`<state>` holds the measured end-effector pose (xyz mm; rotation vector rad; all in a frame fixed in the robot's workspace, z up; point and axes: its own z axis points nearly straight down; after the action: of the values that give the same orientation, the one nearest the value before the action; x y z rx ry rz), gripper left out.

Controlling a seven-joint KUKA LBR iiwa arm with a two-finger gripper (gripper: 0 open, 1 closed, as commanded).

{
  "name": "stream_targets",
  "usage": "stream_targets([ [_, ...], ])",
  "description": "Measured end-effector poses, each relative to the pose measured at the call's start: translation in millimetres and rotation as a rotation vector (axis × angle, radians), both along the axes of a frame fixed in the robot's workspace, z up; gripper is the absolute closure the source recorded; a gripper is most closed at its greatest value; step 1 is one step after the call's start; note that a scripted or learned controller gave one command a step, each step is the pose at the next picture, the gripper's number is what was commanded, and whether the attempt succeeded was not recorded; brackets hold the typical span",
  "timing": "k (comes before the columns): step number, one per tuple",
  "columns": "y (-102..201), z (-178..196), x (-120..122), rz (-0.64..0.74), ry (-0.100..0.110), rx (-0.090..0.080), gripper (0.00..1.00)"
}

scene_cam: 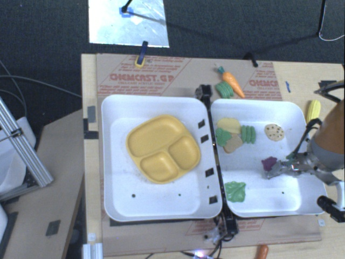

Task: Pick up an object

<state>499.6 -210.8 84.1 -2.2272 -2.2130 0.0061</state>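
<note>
Bench (178, 69): brown board with red lettering, bearing 2 shallow white bins side by side.
Left bin (116, 144): holds 1 yellow tray (163, 148) with 3 compartments, lying tilted near the middle.
Right bin (291, 198): holds the small toy foods and the arm's working end.
Arm (329, 144): reaches in from the right edge, grey with an orange part at the wrist, low over the right bin.
Gripper (276, 170): metal fingers point left, tips just beside the purple piece (269, 163), near the middle of the right bin.
Jaws: state cannot be told; fingers too small and blurred to judge, and no object visibly sits between them.
Purple piece: on the bin floor, touching or nearly touching the fingertips; which of the 2 cannot be told.
Cookie (274, 131): round, tan with dark specks, toward the far right of the right bin, apart from the gripper.
Yellow and tan pieces (229, 134): clustered at the far left of the right bin, with a green ribbed piece (248, 134) just beside them.
Green leaf (235, 191): near the front left corner of the right bin.
Carrot (233, 83): on the board beyond the right bin, a green piece (223, 90) next to it.
Corn (313, 111): on the board past the right bin's far right corner.
</note>
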Motion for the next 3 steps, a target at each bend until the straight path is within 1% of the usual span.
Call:
stream_targets([
  [1,5,1,74,0.015,-0.012,-0.001,0.0],
  [2,4,0,42,0.007,-0.003,0.002,0.0],
  [3,4,1,45,0.01,-0.006,0.001,0.0],
])
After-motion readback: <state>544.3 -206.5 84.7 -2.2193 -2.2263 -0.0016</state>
